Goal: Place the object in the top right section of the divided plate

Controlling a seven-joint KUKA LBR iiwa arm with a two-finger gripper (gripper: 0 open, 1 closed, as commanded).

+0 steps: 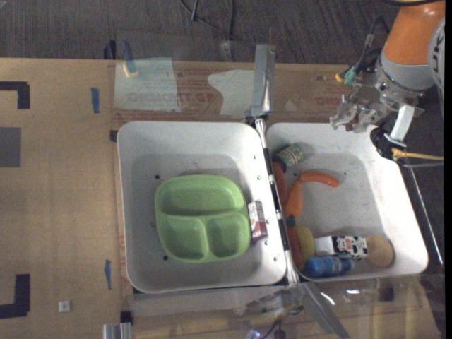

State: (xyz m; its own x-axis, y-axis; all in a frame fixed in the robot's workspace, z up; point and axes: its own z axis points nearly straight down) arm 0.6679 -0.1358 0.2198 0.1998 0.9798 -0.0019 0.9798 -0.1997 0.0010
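In the camera view my pincer [360,115] hovers over the right bin's [395,210] far edge; I cannot tell its state. The sausage [319,179] lies near the bin's far-left corner, below and left of me. It looks light, smooth, slippery: grip mid-length. The plate [203,217] sits in the left bin [138,189].

A tan wooden bench [56,210] spreads from nine o'clock across the middle, marked with black tape corners [15,94] and blue tape strips [94,99], while dark grey carpet [85,9] with looping black cables [201,2] lies at twelve o'clock.
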